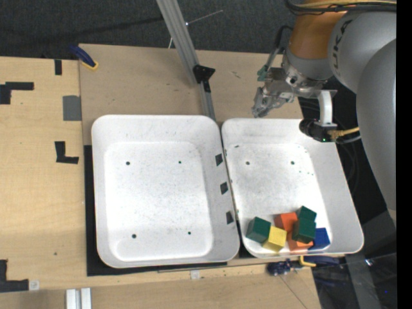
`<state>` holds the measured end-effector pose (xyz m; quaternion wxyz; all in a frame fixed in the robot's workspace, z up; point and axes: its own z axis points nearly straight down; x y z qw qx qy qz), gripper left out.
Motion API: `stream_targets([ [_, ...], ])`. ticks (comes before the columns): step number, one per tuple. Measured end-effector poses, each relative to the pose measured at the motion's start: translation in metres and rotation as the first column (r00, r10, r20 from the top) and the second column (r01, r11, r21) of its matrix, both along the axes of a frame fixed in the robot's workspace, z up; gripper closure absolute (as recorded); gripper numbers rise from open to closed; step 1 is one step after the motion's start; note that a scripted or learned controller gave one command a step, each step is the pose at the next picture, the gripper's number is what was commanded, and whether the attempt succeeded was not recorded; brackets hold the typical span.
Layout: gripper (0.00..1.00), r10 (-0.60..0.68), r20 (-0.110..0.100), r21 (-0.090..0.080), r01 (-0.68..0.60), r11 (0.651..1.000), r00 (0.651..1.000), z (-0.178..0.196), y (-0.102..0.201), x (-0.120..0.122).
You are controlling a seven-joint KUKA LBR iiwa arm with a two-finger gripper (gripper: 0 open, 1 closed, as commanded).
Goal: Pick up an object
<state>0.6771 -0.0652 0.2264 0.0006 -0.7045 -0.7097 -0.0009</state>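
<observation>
While the gripper [262,107] hovers above the right bin's [335,172] far rim, finger state indiscernible, the clustered blocks [288,230] lie untouched in its near corner, so approach and grasp both remain.

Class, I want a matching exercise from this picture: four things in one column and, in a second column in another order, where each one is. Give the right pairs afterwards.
Things
1. gripper
2. yellow block
3. blue block
4. left bin

Places
A. beside the right bin, towards the left of the camera view
B. above the far edge of the right bin
C. in the near end of the right bin, next to a green block
D. at the near right corner of the right bin

Pairs: 1-B, 2-C, 3-D, 4-A
</observation>
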Motion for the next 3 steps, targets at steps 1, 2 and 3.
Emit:
stream_targets([
  [1, 1.00, 0.000, 0.000, 0.000, 0.000, 1.000, 1.000, 0.011, 0.057, 0.000],
  [2, 1.00, -0.001, -0.001, -0.001, 0.001, 1.000, 1.000, 0.018, 0.109, 0.001],
  [3, 1.00, 0.000, -0.001, 0.000, 0.000, 1.000, 1.000, 0.023, 0.166, 0.001],
])
